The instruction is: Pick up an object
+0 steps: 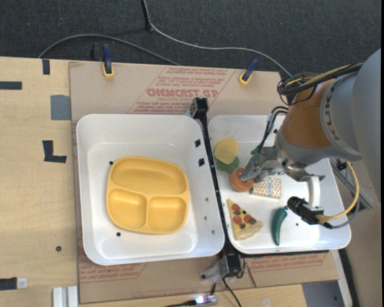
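The gripper (251, 170) hangs low in the right bin (333, 238), over an orange toy (240, 180) at its nine o'clock side; its grip cannot be made out. Best descend straight, clear of the neighbouring pizza slice (242, 219).

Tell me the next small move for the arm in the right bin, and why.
Probably lower a touch and close the tool on the round orange toy. The tool sits right over it, apart from the pizza slice toy and the green pepper toy, so those shouldn't get in the way.
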